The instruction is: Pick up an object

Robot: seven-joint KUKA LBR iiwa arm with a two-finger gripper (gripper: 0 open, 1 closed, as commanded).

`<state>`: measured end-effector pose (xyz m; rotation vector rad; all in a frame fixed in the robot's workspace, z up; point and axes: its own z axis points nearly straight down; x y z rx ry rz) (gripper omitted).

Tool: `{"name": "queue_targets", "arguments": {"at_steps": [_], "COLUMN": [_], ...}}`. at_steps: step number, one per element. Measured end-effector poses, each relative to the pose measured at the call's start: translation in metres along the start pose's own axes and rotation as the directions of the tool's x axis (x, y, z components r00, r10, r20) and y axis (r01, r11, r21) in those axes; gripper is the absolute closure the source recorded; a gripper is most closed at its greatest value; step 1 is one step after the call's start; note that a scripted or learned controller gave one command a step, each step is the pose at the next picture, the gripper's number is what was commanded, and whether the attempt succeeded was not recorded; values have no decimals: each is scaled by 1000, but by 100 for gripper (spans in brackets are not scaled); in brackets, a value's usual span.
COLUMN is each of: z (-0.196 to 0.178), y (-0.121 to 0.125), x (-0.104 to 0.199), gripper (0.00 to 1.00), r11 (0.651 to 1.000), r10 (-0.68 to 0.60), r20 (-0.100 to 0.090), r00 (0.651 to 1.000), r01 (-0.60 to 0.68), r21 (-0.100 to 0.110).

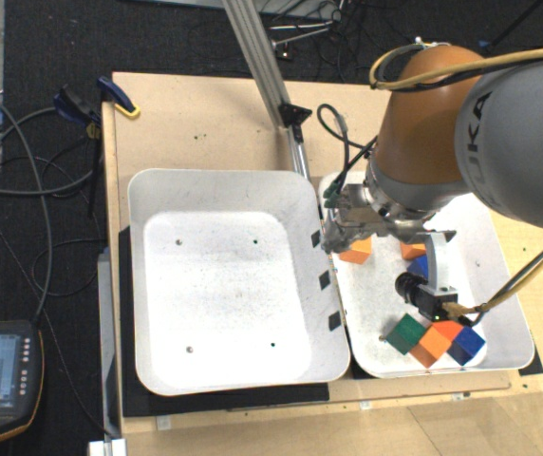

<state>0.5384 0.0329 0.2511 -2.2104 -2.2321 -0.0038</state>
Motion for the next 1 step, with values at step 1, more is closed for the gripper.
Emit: {"name": "queue_targets", "arguments": {"at_steps": [1], "z": [0], "y": [-6], "x": [52], "gripper": [100], "r11": [1000], "r10": [1], "r20": [0], "r00": [1000], "r01": [-1], "r21": [2]}}
